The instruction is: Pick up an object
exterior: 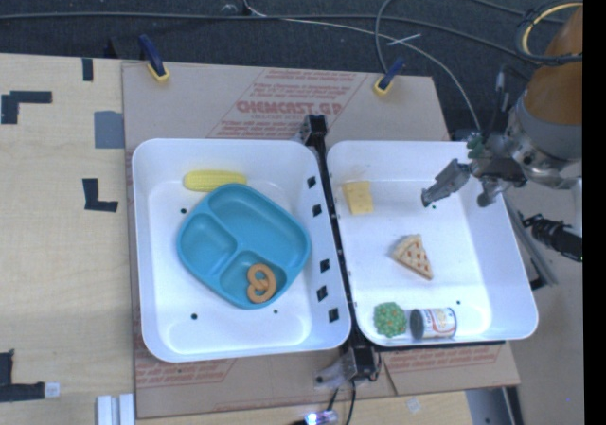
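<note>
In the right bin [492,262] lie a yellow cheese square [358,197], a pizza slice [414,256], a green broccoli piece [389,318] and a small can [434,323] on its side. My gripper [466,183] hangs over the bin's upper right part, open, with nothing between its fingers. It is to the right of the cheese square and above the pizza slice. The left bin [151,253] holds a blue divided plate [227,234] with a pretzel [260,283] in one compartment, and a yellow corn cob [214,181] beside the plate.
Both bins sit on a cardboard sheet [284,101] held by two clamps at its far edge. A black divider [327,234] runs between the bins. Cables cross the dark floor behind, and the arm's wrist [554,120] stands at the right.
</note>
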{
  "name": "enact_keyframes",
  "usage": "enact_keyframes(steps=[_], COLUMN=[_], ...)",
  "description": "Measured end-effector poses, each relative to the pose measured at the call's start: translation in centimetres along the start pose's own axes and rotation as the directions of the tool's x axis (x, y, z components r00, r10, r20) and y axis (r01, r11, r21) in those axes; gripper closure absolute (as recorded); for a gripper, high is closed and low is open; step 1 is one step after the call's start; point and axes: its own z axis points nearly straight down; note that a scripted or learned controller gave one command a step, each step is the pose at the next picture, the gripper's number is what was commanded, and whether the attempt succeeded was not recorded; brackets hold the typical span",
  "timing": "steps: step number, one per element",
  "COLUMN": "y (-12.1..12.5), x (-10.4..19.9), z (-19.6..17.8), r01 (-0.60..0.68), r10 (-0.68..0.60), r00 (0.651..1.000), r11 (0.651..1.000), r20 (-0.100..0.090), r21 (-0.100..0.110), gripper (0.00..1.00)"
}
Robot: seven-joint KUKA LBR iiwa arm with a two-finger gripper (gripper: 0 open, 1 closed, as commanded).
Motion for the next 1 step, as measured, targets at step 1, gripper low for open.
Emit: enact_keyframes(steps=[1], y=[0.18], x=[0.03], z=[-0.52], r01=[0.003], r10=[-0.003], r00=[1.0], r11=[1.0], r20=[0.002], r21=[-0.01], gripper=[0.0])
